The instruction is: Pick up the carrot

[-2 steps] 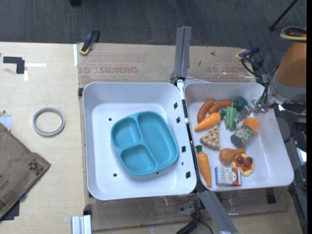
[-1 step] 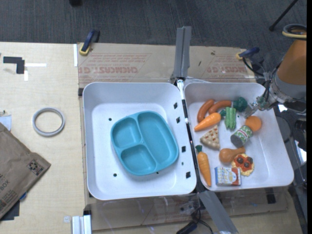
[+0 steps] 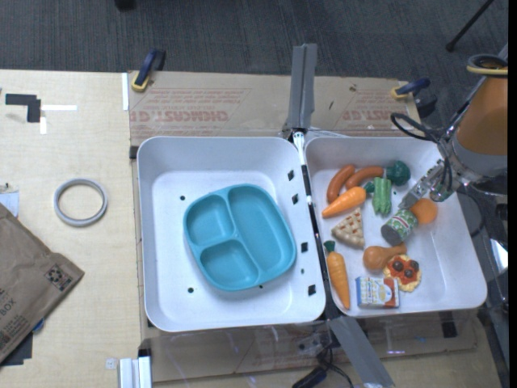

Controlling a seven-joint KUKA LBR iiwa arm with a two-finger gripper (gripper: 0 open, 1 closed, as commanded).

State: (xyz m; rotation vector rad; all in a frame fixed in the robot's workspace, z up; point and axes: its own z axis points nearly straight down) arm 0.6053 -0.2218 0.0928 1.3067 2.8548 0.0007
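A carrot point(image 3: 338, 275) with a green top lies along the lower left edge of the right bin point(image 3: 462, 285), its tip pointing toward the bottom of the frame. A second orange carrot-like piece point(image 3: 343, 202) lies higher in the same bin, slanting up to the right. Around them sit two red sausages point(image 3: 353, 179), a green vegetable point(image 3: 381, 194), a pizza wedge point(image 3: 350, 229), a grey can point(image 3: 398, 225), a small orange fruit point(image 3: 424, 212), a tan pear-shaped piece point(image 3: 381, 256), a round pizza toy point(image 3: 403, 272) and a small carton point(image 3: 376, 292). The pincer point(image 3: 426, 189) reaches in from the right edge of the frame, low over the can and orange fruit, well apart from the carrot; whether it is open or closed cannot be told. The left bin point(image 3: 161, 241) holds a blue divided plate point(image 3: 240, 236). On the counter point(image 3: 65, 144) at far left lies a ring of tape point(image 3: 81, 201)
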